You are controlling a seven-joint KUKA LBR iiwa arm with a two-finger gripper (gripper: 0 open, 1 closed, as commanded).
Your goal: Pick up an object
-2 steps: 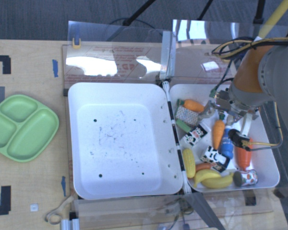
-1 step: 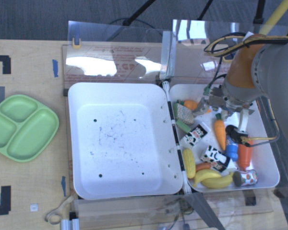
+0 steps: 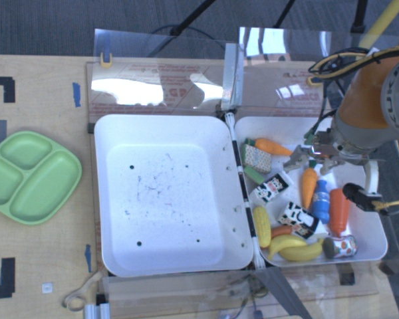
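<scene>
- Inside the right bin (image 3: 378,244), where all the loose objects lie heaped, an orange carrot (image 3: 308,186) sits just below the pincer (image 3: 314,155) and looks the likeliest pick, though the task names no 1 thing.
- Just beside that carrot lie a blue bottle (image 3: 320,202) and a red-orange bottle (image 3: 339,211), packed close, so a grasp there risks nudging neighbours.
- Further out sit a second carrot (image 3: 272,147) near the bin's top edge, a black-and-white cow-patterned block (image 3: 271,188), another patterned block (image 3: 296,216), a corn cob (image 3: 261,225) and 2 bananas (image 3: 296,247) along the lower wall.
- Above this heap the pincer hangs from the grey arm (image 3: 376,111) with its orange band, metal fingers (image 3: 296,157) spread apart and nothing visibly between them, so I judge it released and the pick not yet made.
- My guess is the arm is poised over the clutter to descend.
- Left of it, the left bin (image 3: 113,145) has a scuffed floor.
- Well apart on the tabletop (image 3: 40,258), a green divided plate (image 3: 32,176) rests at the far left.
</scene>
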